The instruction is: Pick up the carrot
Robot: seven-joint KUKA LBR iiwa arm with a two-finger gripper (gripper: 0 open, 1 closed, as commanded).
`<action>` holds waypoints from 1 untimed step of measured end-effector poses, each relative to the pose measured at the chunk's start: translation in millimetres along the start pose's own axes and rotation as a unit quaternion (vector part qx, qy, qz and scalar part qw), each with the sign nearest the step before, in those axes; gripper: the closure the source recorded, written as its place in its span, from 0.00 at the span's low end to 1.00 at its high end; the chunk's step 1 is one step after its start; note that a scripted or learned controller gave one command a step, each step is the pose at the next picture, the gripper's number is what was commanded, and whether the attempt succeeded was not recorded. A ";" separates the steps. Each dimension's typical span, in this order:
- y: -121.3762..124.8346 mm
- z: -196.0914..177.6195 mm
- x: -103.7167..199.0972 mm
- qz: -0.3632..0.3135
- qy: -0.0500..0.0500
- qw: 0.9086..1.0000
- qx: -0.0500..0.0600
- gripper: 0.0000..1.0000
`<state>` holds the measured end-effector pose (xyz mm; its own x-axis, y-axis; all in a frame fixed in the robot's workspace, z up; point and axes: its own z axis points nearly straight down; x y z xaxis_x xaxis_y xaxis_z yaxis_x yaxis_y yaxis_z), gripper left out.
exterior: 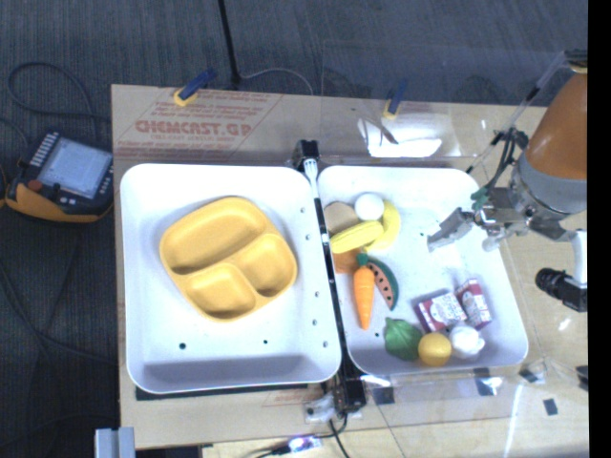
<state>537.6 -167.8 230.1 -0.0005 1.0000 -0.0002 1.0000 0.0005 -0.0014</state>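
Note:
The orange carrot (364, 296) with a green top lies in the right bin (496, 284), near its left wall, pointing toward the front. A watermelon slice (386, 282) touches its right side and a corn cob (354, 237) sits just behind it. My gripper (456, 228) hangs over the middle-right of that bin, well to the right of the carrot and a little behind it. Nothing shows in it.
The left bin (153, 342) holds a yellow divided plate (227, 256). Also in the right bin are a banana (389, 223), a white egg (368, 205), red packets (455, 306), a green vegetable (402, 337), a yellow ball (434, 348) and a white ball (467, 340).

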 end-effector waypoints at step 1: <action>24.4 120.6 60.3 -0.012 0.000 1.000 -0.002 0.00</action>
<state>561.8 -107.5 109.4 -0.0253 0.9997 0.0004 0.9997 0.0253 0.0026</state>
